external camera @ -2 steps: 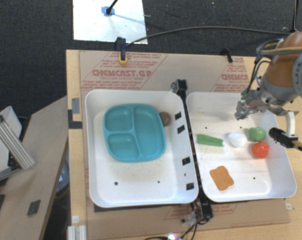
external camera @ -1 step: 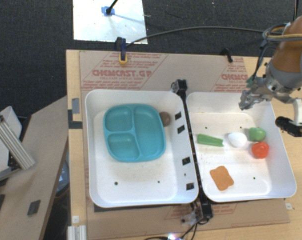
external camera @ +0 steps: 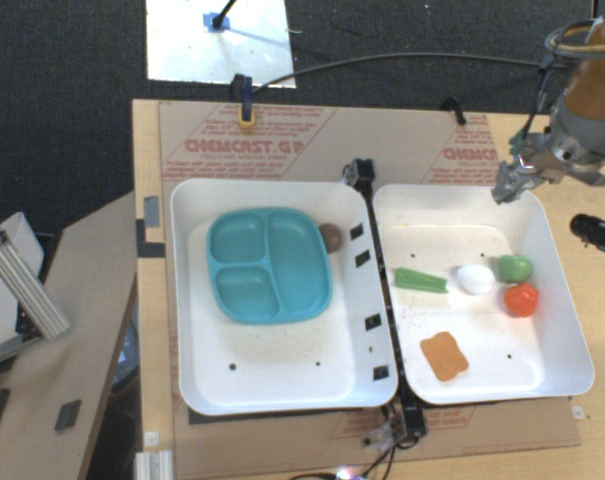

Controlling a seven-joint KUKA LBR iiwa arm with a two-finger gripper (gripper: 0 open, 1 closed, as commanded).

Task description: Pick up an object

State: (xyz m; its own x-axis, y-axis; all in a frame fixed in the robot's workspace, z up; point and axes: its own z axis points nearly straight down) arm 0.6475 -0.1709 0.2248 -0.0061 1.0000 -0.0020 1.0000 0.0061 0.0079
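The right bin holds a green stick-shaped piece, a white egg-like object, a green round item, a red tomato-like ball and an orange flat piece. My gripper hangs over the far right corner of that bin, above and behind the objects, touching none of them. Nothing shows between its tips.
The left bin bears a teal divided plate with a small brown ball at its right edge. A black-clipped divider runs between the bins. A cable arcs over the back of the bench.
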